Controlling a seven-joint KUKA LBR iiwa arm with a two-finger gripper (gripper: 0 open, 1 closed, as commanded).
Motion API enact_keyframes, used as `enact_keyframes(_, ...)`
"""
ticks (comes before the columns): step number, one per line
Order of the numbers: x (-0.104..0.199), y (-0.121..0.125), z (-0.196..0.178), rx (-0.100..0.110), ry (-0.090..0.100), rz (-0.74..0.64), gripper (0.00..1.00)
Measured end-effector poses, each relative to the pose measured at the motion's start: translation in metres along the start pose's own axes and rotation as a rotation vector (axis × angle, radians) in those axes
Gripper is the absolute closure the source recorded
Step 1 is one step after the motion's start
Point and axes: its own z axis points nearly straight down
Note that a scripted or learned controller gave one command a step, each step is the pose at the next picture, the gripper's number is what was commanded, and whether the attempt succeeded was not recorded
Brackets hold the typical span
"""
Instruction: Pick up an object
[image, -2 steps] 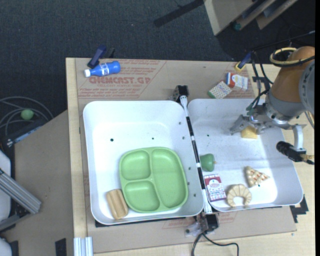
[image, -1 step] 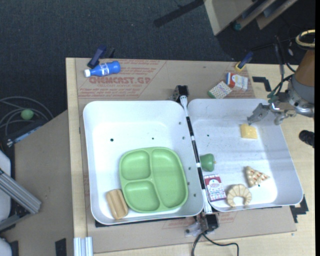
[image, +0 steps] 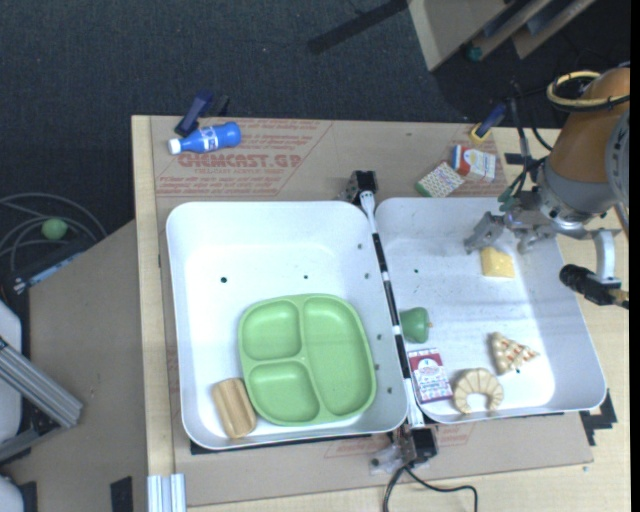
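My gripper (image: 505, 234) hangs over the far part of the right bin (image: 560, 330), fingers spread open with nothing between them. A yellow block (image: 497, 263) lies just in front of the fingertips, apart from them as far as I can tell. Further forward in the same bin lie a small green pepper (image: 413, 322) by the left wall, a red and white packet (image: 427, 373), a croissant (image: 478, 390) and a pizza slice (image: 512, 352). The left bin (image: 200, 260) holds a green divided plate (image: 304, 357) and a tan bread piece (image: 233, 407).
The grey arm with its orange band (image: 585, 150) comes in from the right above the bin's far corner. On the bench behind the bins lie a blue bottle (image: 205, 138) and small packets (image: 455, 172). A black clamp (image: 362, 186) sits where the bins meet.
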Motion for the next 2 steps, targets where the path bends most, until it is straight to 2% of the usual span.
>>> enact_keyframes(1, -0.017, -0.013, 0.03, 0.0, 0.002, 0.0, 0.0)
enact_keyframes(2, -0.023, -0.002, 0.03, 0.002, 0.01, -0.003, 0.0)
